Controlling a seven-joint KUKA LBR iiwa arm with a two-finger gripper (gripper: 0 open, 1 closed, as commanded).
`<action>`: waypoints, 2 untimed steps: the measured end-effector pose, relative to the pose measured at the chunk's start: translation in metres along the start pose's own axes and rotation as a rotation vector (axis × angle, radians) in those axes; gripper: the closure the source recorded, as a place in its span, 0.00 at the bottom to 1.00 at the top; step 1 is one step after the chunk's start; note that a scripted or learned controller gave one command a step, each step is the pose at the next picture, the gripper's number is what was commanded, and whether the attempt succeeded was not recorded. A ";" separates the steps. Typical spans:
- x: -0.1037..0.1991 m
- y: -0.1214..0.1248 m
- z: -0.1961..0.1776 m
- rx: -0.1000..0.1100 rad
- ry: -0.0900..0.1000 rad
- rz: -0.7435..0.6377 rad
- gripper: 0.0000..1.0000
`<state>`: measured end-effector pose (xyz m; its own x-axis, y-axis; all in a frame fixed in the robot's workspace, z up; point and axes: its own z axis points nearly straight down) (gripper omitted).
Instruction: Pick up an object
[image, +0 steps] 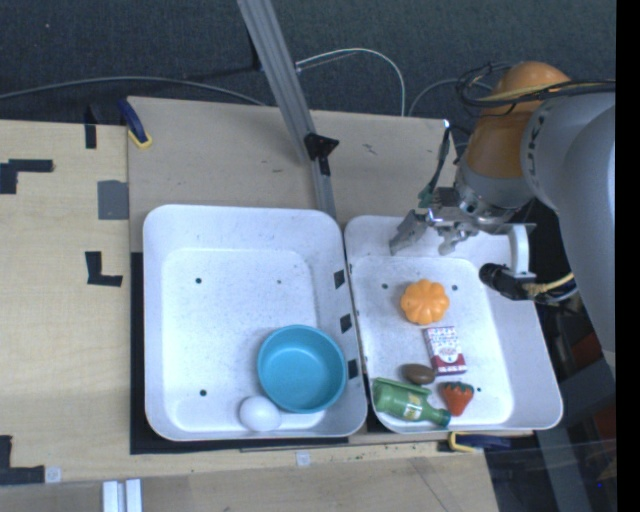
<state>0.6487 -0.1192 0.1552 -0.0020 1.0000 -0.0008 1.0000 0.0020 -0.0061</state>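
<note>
Jaws (432, 232) over right bin's (525, 340) far edge, finger gap unreadable.

Below the metallic grey gripper (432, 232), an orange pumpkin (424, 301) sits on the speckled white floor of the right bin (520, 350). Further below it come a red-and-white carton (444, 349), a dark brown oval piece (419, 374), a red strawberry (457, 397) with a green top, and a green bottle (408, 402) with a pale label. Down and to the gripper's left, the white left bin (180, 300) holds a sky-blue bowl (300, 367) and a white ball (259, 412). The arm (560, 150) is grey with an orange band (510, 115).
</note>
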 end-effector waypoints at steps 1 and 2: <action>-0.007 -0.008 0.057 0.002 0.000 0.001 0.00; -0.006 -0.006 0.043 -0.003 0.000 -0.001 1.00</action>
<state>0.6422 -0.1256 0.1123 -0.0033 1.0000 -0.0011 1.0000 0.0033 -0.0028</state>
